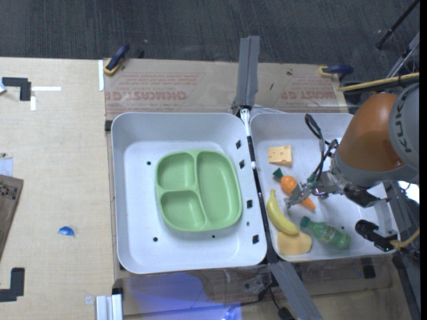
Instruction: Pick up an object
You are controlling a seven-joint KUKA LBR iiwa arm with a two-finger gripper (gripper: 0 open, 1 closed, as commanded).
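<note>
Left bin holds 1 green divided plate with 3 compartments, lying flat near the bin's middle. Right bin holds 5 items: cheese wedge toward the back; orange carrot below it; yellow banana along the left wall; a pale yellow flat piece touching the banana's lower end; green bottle on its side, just right of the banana. Gripper sits low over the carrot, fingers slightly apart, tips at the carrot's lower end; contact cannot be confirmed. Arm enters from right. Bench is light wood; a small blue piece lies at left. Cardboard lies behind the bins; dark floor beyond.
</note>
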